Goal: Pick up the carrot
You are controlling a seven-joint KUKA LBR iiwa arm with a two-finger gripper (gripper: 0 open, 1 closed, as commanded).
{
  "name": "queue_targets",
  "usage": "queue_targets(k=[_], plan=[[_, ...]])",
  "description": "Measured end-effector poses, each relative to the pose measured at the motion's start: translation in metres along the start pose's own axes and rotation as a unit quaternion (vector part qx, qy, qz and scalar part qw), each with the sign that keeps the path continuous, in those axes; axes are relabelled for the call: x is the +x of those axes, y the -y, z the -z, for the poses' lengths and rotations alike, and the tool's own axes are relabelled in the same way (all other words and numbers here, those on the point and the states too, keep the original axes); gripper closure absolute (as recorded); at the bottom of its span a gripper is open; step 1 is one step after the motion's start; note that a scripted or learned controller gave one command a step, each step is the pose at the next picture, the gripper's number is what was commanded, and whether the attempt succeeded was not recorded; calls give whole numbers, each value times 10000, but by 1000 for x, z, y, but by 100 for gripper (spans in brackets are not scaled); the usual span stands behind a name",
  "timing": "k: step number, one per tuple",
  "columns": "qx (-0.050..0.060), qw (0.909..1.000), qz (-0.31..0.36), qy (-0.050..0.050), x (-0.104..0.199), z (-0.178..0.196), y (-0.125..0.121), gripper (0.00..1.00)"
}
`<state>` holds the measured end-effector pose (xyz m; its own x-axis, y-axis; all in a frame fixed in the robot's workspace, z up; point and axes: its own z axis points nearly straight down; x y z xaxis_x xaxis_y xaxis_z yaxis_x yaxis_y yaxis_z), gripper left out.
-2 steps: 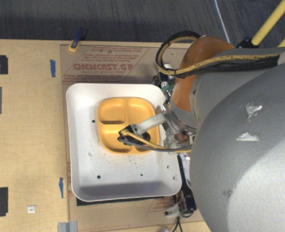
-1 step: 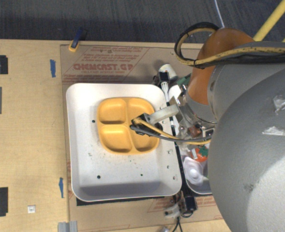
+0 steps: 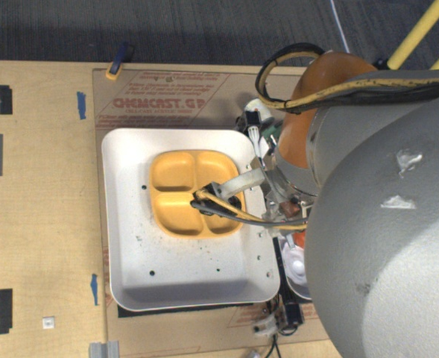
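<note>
The grey arm with its orange band (image 3: 323,88) covers nearly all of the right bin. My gripper (image 3: 282,203) hangs under the wrist at that bin's left edge, with most of its body hidden by the arm. A small orange-red patch (image 3: 299,239) peeks out just below the gripper, inside the right bin. It may be the carrot, but too little of it shows to tell. Whether anything sits between the fingers is hidden.
The left bin (image 3: 130,230) holds a yellow four-part plate (image 3: 176,171) in its upper middle. A white rounded object (image 3: 294,265) lies in the visible strip of the right bin. A small blue and yellow item (image 3: 118,60) rests on the bench behind the bins.
</note>
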<state>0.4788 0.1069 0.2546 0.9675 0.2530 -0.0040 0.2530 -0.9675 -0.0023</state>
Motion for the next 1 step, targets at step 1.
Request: queue_targets(k=[1], plan=[[4, 9996, -277, 3, -2, -43, -6, 100]])
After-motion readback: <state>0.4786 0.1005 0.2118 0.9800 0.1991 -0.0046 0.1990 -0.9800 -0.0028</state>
